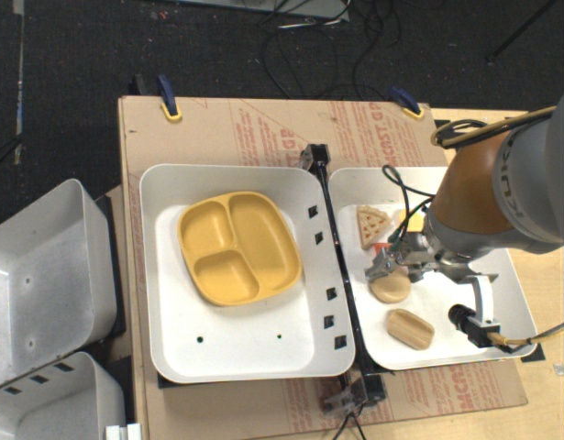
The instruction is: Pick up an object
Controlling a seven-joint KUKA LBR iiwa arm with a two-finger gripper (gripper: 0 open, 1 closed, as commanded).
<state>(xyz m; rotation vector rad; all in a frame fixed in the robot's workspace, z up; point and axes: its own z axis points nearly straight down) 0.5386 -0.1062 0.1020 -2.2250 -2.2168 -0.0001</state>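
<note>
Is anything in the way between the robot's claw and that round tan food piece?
Nothing visible. The gripper sits right above the round tan food piece in the right white bin. The oblong tan bun and the pizza-slice toy lie off to the sides.

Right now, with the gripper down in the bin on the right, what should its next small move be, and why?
Probably a short straight descent onto the round tan piece. The gripper sits right at that piece's upper edge, nearer to it than to the pizza slice or the oblong bread roll. Whether it already grips anything cannot be made out, so closing should wait until it is lower.
</note>
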